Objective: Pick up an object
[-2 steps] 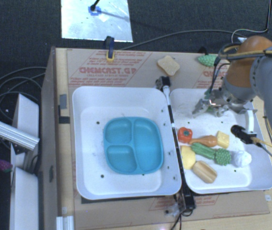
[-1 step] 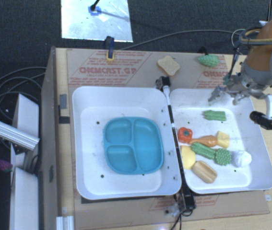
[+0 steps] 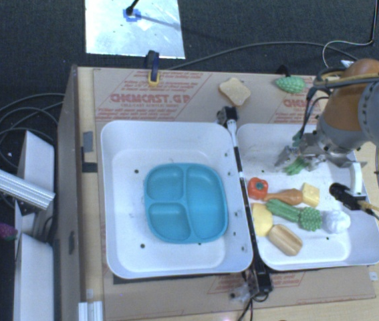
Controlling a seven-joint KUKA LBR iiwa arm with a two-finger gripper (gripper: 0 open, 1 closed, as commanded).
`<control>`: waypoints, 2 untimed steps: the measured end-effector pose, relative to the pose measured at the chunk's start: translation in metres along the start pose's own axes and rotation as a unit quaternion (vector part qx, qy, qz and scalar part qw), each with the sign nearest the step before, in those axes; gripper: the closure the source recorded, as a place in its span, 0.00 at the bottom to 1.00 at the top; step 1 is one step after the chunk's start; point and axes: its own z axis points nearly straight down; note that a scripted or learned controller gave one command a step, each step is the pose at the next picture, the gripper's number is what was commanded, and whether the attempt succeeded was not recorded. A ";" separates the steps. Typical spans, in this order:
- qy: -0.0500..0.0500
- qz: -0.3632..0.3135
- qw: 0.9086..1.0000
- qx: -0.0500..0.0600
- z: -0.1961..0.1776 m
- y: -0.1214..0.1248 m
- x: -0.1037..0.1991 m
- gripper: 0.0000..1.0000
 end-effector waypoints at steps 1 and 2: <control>-0.001 -0.001 1.000 -0.003 -0.059 0.040 -0.010 0.00; 0.000 0.000 1.000 0.000 -0.002 0.006 -0.004 0.00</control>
